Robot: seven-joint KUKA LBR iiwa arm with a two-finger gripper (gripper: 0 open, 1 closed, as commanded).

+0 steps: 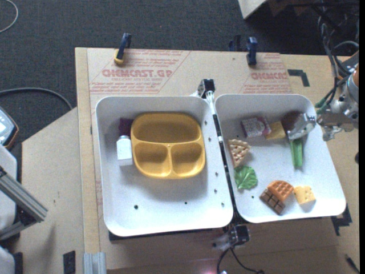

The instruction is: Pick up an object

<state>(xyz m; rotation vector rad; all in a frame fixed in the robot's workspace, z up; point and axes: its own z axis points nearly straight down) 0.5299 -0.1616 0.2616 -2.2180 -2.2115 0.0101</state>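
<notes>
The right bin (328, 170) holds several toy foods: a pink-grey packet (255, 126), a yellow wedge (276, 132), a dark brown piece (291, 119), a green stalk (297, 153), a waffle-patterned wedge (239, 150), a green leaf (246, 177), a brown waffle (277, 196) and a cheese block (304, 194). My gripper (302, 128) reaches in over the bin's right wall. Its tip sits low at the dark brown piece, just above the top of the green stalk. Nothing is visibly lifted.
The left bin (108, 198) carries a yellow divided plate (168, 145), a small white bottle (124, 150) and a dark purple item (125, 124) beside it. A ridge (219, 147) separates the bins. Clamps (251, 49) stand at the bench's back edge.
</notes>
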